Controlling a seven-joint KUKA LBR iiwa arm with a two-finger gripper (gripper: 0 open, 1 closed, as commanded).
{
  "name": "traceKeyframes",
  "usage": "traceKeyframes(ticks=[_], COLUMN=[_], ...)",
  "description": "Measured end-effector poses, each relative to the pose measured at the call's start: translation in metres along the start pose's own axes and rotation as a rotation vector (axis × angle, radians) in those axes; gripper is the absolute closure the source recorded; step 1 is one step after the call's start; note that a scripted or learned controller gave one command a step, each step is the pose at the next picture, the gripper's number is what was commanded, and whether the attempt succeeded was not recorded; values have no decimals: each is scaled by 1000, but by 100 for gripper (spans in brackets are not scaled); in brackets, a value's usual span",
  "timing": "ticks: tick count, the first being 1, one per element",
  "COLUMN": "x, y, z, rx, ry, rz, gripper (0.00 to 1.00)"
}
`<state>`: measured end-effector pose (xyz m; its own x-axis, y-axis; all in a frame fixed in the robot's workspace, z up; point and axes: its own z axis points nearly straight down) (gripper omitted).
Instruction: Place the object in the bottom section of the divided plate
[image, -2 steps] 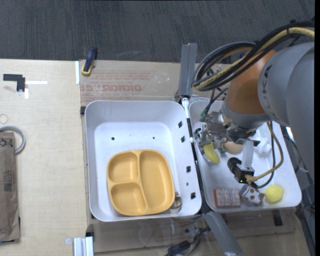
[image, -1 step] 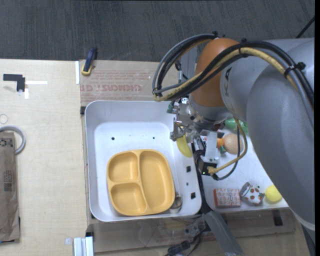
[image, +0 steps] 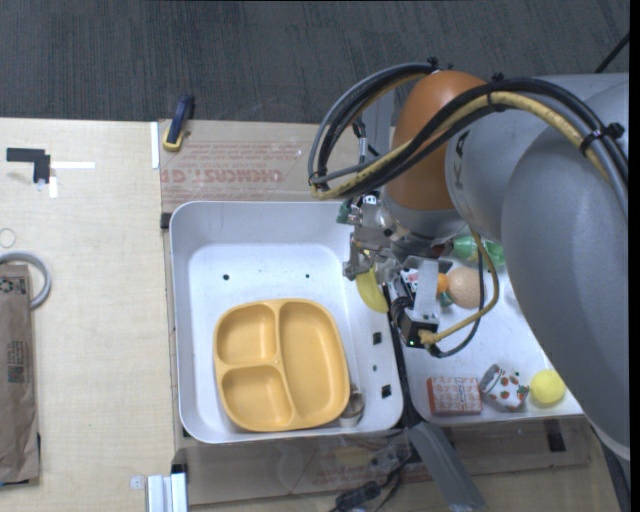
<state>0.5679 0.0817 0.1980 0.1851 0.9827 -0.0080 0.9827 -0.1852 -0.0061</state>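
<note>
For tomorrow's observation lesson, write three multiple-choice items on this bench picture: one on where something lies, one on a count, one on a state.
1. Where does the yellow divided plate lie?
A. in the left bin
B. in the right bin
C. on the cardboard

2. How many sections has the plate?
A. two
B. three
C. four

3. What lies in the plate's sections?
A. a red packet
B. a yellow ball
C. nothing

Answers: 1 A, the plate rests on the left bin's floor. 2 B, two small sections beside one long one. 3 C, all sections show bare yellow; the red packet and yellow ball lie in the right bin.
</note>
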Motion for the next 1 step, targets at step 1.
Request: traceKeyframes(ticks=[1], x=[12], y=[-49], z=[-32], rx=[-1], ry=[4], rz=[198], gripper=[100])
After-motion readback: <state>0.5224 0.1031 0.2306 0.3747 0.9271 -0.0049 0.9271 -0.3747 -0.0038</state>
